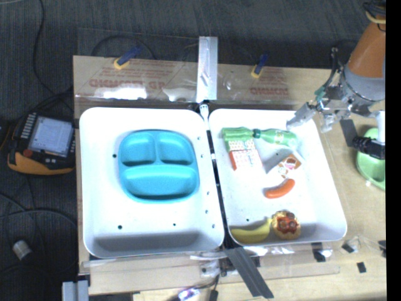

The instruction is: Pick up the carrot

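Note:
The carrot (pixel 279 189), a short orange piece, lies in the middle of the right bin (pixel 332 193), tilted up to the right. My gripper (pixel 311 120) hangs over that bin's far right corner, well behind the carrot. Its two grey fingers (pixel 300 116) are spread apart, open, with nothing between them.
Around the carrot lie a green bottle (pixel 260 135), a red-and-white box (pixel 242 153), a small packet (pixel 288 164), a banana (pixel 250 231) and a red-yellow fruit (pixel 286 224). The left bin (pixel 100 231) holds a blue divided plate (pixel 158 164). A green object (pixel 373 162) sits on the bench at the right.

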Tool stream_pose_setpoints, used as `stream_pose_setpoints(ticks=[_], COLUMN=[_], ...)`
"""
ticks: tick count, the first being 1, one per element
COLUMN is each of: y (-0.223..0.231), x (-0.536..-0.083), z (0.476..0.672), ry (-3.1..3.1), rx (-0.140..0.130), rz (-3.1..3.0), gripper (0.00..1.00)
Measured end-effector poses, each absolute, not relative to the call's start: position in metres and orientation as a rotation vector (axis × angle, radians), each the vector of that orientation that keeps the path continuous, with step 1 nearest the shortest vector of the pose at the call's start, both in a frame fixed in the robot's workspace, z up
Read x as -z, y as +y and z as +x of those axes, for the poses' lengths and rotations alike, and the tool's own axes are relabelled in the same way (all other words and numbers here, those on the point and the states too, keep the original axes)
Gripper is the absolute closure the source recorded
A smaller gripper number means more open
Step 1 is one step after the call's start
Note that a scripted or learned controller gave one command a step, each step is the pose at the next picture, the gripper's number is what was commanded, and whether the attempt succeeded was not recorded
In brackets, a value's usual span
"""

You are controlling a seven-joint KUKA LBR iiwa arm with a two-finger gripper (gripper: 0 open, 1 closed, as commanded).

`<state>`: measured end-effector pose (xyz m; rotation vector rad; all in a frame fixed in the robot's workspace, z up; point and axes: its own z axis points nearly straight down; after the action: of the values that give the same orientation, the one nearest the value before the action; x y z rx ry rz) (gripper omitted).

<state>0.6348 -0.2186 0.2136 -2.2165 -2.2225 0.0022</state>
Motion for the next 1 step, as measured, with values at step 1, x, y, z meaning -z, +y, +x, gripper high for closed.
stream_pose_setpoints(ticks=[1], y=[-0.2239], x=[-0.2899], z=[0.6206], ry=[-2.111], rx=[-0.007], rz=[-2.327], gripper=[0.00])
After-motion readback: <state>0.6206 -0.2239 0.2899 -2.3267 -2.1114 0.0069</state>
